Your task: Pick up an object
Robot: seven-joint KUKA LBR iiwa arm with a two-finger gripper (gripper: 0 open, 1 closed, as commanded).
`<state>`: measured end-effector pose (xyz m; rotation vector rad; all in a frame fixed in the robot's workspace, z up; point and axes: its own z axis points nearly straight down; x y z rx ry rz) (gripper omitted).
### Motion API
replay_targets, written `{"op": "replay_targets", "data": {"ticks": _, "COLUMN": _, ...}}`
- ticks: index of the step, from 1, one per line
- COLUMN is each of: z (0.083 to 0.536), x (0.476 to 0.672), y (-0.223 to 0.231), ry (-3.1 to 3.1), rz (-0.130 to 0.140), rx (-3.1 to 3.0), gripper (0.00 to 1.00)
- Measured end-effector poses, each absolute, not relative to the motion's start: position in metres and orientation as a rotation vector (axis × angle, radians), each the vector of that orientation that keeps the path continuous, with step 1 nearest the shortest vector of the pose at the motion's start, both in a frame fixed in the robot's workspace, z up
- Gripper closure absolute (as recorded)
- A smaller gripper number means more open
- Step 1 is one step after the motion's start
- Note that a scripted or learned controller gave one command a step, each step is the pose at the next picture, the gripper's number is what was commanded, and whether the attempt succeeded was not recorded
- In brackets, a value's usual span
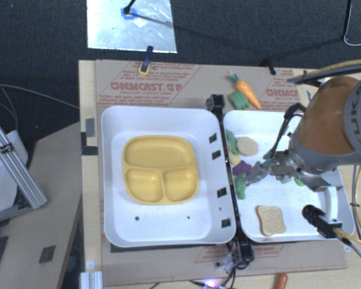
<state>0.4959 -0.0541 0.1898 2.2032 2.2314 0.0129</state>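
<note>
The right bin [266,125] holds toy food. A beige round biscuit [247,146] lies near its back left, with a green piece [231,142] beside it. A purple piece [241,168] and a green pod [240,188] lie against the left wall. A slice of bread [270,220] lies near the front. My gripper [257,172] is low in the bin, pointing left, its tip right beside the purple piece. The wrist hides whatever lies under it. I see nothing lifted.
The left bin [114,161] holds a yellow divided plate [160,167]. A toy carrot [247,90] and a green piece [237,100] lie on the cardboard behind the right bin. The grey and orange arm [334,122] covers the bin's right side.
</note>
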Motion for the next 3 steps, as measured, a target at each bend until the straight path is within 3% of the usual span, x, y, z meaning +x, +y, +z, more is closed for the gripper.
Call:
{"op": "replay_targets", "data": {"ticks": 1, "z": 0.145, "x": 0.485, "y": -0.106, "ry": 2.218, "rz": -0.004, "rx": 2.225, "gripper": 0.00}}
{"op": "replay_targets", "data": {"ticks": 2, "z": 0.186, "x": 0.488, "y": -0.034, "ry": 2.232, "rz": 0.008, "rx": 2.208, "gripper": 0.00}}
{"op": "replay_targets", "data": {"ticks": 3, "z": 0.195, "x": 0.488, "y": -0.039, "ry": 2.227, "rz": 0.006, "rx": 2.212, "gripper": 1.00}}
